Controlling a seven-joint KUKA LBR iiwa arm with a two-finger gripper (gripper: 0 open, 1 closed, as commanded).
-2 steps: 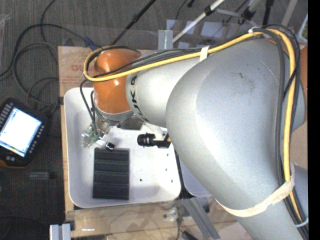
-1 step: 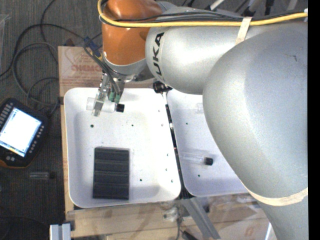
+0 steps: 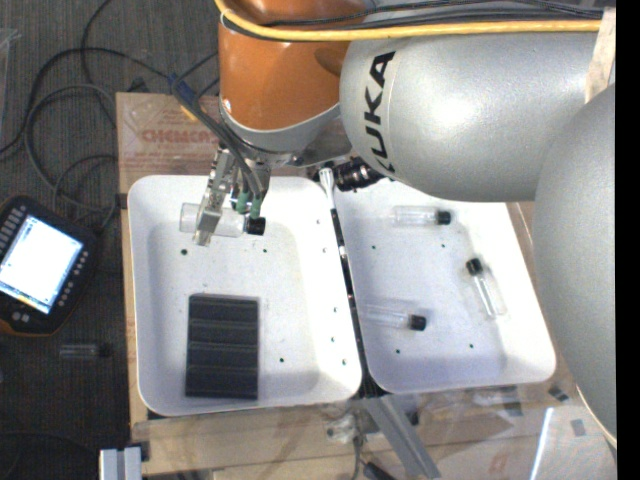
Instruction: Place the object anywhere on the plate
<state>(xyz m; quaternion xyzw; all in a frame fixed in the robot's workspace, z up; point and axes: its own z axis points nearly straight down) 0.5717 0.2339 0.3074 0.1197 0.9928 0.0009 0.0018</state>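
Note:
My gripper [image 3: 226, 220] hangs over the far part of the left bin [image 3: 150, 268], under the orange wrist band. A clear vial [image 3: 192, 218] with a black cap [image 3: 255, 226] lies crosswise between the fingers, and the gripper is shut on it. The vial looks larger than those in the other bin, so it is off the floor. The plate [image 3: 222, 346], a dark ribbed rectangle, lies flat in the near part of the same bin, well below the gripper in the view.
The right bin [image 3: 520, 358] holds three more clear vials with black caps [image 3: 420, 216], [image 3: 484, 286], [image 3: 392, 318]. The raised rims between the bins [image 3: 340, 268] run down the middle. The arm's big grey body covers the upper right.

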